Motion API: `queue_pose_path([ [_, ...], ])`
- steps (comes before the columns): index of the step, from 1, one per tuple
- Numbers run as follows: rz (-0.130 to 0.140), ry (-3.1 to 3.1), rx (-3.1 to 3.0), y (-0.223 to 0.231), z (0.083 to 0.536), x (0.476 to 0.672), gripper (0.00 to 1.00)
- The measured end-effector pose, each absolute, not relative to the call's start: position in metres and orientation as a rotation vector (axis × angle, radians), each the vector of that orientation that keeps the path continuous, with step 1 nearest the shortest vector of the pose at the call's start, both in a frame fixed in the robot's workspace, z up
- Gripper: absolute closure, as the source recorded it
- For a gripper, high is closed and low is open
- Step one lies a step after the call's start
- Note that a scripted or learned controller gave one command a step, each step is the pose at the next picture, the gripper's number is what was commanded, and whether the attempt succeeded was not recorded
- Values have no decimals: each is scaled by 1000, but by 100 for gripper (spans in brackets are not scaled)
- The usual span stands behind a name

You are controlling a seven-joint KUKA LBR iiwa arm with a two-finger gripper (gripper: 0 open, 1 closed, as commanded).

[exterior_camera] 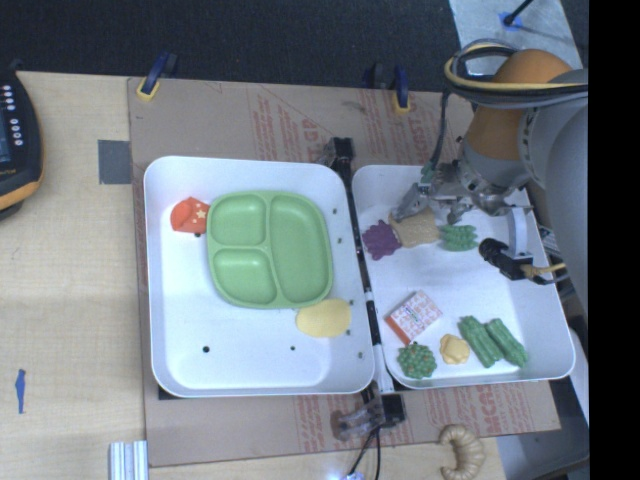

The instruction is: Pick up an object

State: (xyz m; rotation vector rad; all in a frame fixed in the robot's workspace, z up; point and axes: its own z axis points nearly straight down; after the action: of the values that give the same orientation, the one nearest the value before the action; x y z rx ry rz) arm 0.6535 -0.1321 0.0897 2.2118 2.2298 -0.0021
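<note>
Curled tan toy, ridged like a shrimp, lies on the cardboard sheet at the near edge, w/ a cable clip beside it. Right bin, shallow white plastic: near end holds a bumpy green broccoli piece, small yellow lump, two ribbed green pods and a red-white printed packet. Far end has a purple grape bunch, tan flat piece and a dark green leafy piece. Claw sits low over the tan piece, near touching; can't tell if fingers are apart or closed, nothing visibly gripped. Left bin: smooth light-green three-compartment plate, red piece w/ yellow star at its left, pale yellow rounded lump at its near-right rim. Bins sit on cardboard clamped to a light wood table; dark carpet behind.
</note>
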Motion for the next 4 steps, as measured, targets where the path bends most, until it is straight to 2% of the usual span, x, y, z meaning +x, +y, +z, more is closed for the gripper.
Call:
queue_pose_path([
  [1, -1, 2229, 2212, -105, 94, 657, 0],
  [3, -1, 2226, 2216, -108, 93, 657, 0],
  [4, 0, 2228, 2211, -109, 106, 658, 100],
])
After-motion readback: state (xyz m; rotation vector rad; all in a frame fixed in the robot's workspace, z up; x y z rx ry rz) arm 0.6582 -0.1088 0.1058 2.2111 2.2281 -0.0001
